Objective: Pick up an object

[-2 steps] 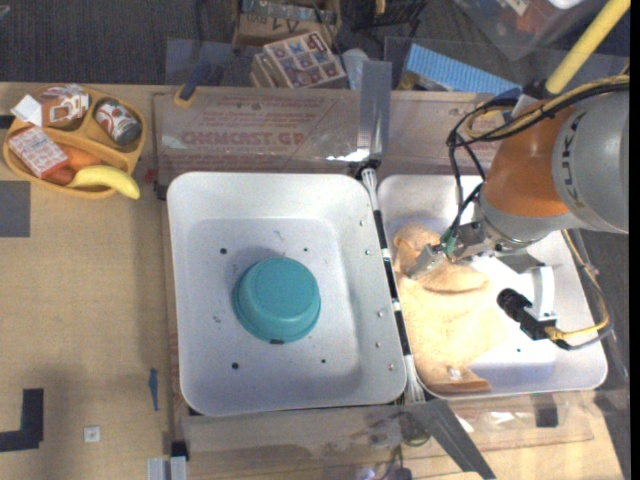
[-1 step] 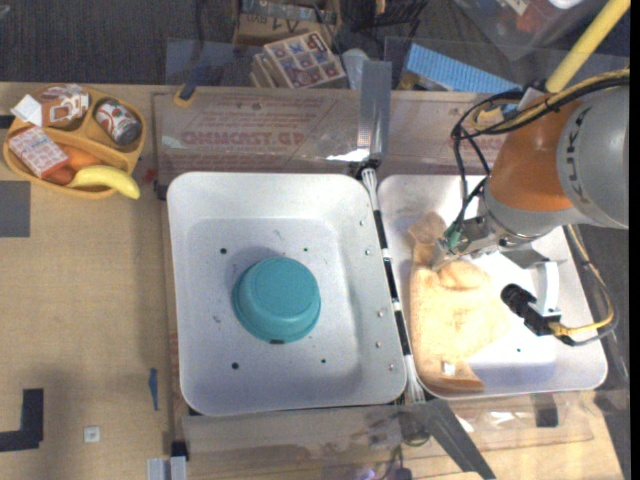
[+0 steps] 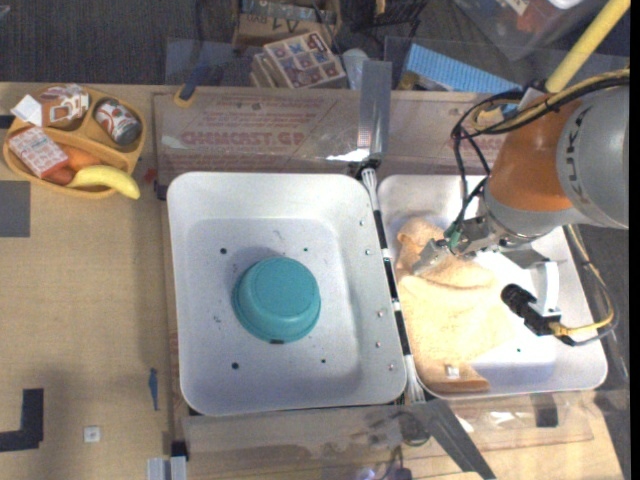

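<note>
Left first: on the counter [image 3: 80,298] sits a yellow tray [image 3: 30,163] of toy food with a banana [image 3: 108,179] at its front edge, well apart from the work. Left bin [image 3: 200,208] holds one teal bowl [image 3: 278,299], upside down, near its centre. I judge it rigid, light plastic, smooth and domed; a two-finger pinch would likely slip unless taken across the rim.

Right bin [image 3: 570,368] holds a pale yellow cloth [image 3: 455,318], crumpled, spread over its left half and reaching toward the near edge. I judge it soft, light and not fragile; any raised fold would do as a hold, and the bunched part at the far end looks best.

Gripper [image 3: 438,252] is down at that bunched end, touching or just above the cloth. I cannot tell how far apart the fingers stand, nor whether any cloth is between them. A black cable [image 3: 528,306] hangs beside the wrist, over the bin.
</note>
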`<state>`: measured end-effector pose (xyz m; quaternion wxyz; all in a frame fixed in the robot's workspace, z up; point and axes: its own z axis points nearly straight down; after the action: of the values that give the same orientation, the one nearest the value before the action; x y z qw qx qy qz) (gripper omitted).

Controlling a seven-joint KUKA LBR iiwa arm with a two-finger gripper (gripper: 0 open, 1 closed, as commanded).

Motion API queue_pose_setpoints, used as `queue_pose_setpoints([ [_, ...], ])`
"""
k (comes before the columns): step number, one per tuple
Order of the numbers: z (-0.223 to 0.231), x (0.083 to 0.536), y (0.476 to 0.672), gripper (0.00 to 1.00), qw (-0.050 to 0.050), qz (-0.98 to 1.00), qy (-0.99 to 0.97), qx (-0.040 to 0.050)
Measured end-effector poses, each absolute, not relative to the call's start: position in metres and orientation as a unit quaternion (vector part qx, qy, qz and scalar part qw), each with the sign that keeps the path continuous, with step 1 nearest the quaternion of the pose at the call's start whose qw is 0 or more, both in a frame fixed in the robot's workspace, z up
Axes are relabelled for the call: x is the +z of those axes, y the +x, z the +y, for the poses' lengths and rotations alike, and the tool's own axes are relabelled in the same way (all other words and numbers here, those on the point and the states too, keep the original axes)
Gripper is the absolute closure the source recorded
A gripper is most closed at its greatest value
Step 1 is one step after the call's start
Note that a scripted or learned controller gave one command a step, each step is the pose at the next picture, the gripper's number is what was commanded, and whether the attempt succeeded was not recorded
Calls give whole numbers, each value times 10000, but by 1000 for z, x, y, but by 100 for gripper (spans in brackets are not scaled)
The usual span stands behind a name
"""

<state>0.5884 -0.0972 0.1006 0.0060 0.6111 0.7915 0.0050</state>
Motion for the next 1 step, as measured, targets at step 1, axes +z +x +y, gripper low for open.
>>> queue_pose_setpoints([
  [1,-98,111,589,100,77,7907,6121,58],
])
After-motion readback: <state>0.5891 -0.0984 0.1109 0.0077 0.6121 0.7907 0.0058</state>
